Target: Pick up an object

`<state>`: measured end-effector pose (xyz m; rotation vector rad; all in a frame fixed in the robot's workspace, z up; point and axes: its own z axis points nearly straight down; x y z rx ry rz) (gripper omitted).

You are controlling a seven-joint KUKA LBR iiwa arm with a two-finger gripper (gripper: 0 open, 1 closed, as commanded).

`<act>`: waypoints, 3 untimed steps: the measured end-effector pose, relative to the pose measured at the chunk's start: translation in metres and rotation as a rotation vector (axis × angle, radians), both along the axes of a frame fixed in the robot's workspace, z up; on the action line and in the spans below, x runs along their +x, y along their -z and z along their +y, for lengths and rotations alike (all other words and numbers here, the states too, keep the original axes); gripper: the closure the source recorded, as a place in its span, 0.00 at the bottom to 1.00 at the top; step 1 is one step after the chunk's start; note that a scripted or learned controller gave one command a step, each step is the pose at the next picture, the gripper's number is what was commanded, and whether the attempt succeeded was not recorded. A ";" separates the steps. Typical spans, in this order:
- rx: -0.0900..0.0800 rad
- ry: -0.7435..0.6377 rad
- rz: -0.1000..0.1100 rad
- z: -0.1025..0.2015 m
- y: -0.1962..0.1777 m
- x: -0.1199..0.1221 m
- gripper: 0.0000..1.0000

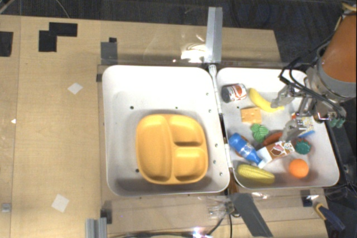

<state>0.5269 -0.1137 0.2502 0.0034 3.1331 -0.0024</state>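
Several toy foods crowd the right bin, and the claw hangs over its far-right part with nothing visibly between its fingers; whether those fingers are spread or pressed together I cannot tell from this slant. Just below the claw lie a small printed carton and a teal piece, with the orange ball a little further down. To the claw's left sit the banana, a tan cracker-like square and a green broccoli piece; further left are the small can and the blue bottle. The corn cob lies down and to the left, near the bin's front wall. Well off to the left, the other bin holds a yellow divided plate.

Judging by its position, the carton or the teal piece is the nearest candidate (both are hemmed in by neighbours). A good grasp would mean coming straight down, centring on one item only, and closing across its narrow side, so that the fingers do not wedge against the ball or the broccoli.
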 end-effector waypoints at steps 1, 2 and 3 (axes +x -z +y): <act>-0.005 -0.014 -0.020 -0.036 0.125 0.027 0.00; 0.002 0.289 -0.004 -0.072 0.162 0.070 0.00; 0.004 0.490 -0.003 -0.081 0.162 0.059 0.00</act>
